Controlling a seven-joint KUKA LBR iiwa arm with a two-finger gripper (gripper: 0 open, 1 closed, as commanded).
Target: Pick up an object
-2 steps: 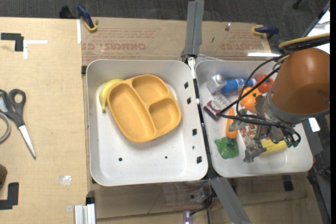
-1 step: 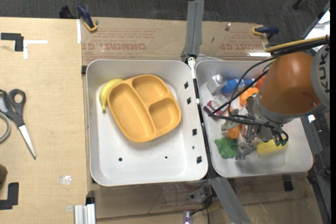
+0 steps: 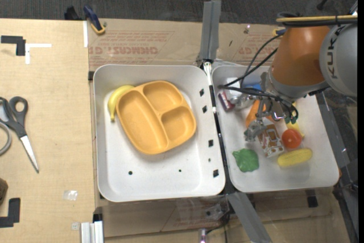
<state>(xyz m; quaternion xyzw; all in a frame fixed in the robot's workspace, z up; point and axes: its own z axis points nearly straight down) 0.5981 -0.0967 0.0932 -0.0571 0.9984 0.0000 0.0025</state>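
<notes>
Approach step: gripper (image 3: 267, 128) low in the right bin (image 3: 324, 176) among a tomato (image 3: 291, 138), yellow piece (image 3: 294, 157) and green piece (image 3: 246, 160) (finger opening and any hold cannot be told); the next move calls for closing on one item

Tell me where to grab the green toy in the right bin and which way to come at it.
Grip the green toy across its middle, coming straight down. It lies low and alone on the right bin's floor near the front left corner, with free floor around it; the gripper hangs close behind it.
</notes>
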